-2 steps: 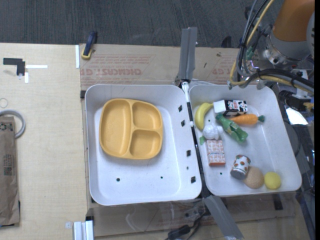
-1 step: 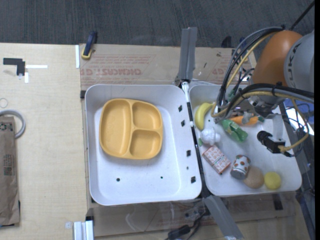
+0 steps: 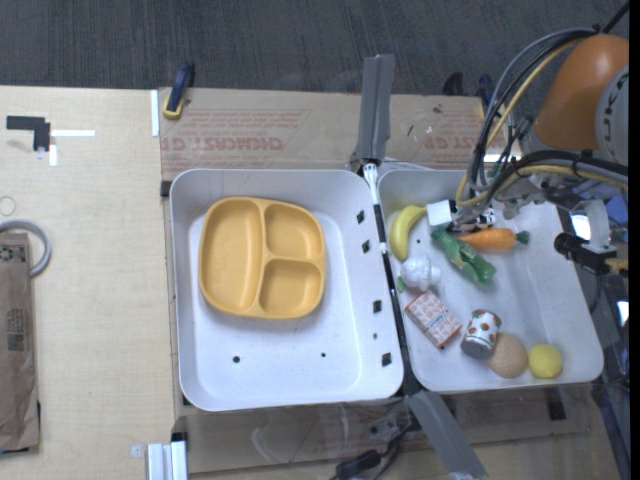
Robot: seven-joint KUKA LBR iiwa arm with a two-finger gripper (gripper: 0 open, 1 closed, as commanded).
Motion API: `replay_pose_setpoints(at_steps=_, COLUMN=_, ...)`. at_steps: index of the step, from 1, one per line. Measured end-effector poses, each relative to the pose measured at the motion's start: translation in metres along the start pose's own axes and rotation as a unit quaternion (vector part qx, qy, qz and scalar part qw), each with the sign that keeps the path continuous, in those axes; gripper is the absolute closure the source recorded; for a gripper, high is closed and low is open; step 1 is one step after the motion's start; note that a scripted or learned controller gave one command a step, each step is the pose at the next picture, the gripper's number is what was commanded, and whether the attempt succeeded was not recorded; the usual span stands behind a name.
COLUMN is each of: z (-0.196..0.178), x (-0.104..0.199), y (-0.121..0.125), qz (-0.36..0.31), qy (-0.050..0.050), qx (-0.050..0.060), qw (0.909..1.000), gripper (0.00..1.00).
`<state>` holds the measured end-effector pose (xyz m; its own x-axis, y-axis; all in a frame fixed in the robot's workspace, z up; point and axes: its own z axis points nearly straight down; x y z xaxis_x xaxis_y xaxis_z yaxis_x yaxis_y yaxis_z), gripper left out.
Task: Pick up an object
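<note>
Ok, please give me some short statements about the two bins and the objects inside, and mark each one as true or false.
1. The yellow divided plate lies in the left bin. True.
2. The banana lies in the left bin. False: it lies in the right bin, near its left wall.
3. The carrot lies just under the gripper, at the back of the right bin. True.
4. The yellow ball sits on the plate. False: it sits in the right bin's front corner, beside a tan ball.
5. The plate has three compartments. True.
</note>
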<state>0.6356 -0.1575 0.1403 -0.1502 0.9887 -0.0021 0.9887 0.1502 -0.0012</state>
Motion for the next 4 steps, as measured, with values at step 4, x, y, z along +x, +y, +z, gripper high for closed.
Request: replay_pose_setpoints(at_steps=4, z=0.048, x=-0.034, y=0.008, qz=-0.5, qy=-0.001, qx=-0.002, qw=0.8663, gripper=0.0)
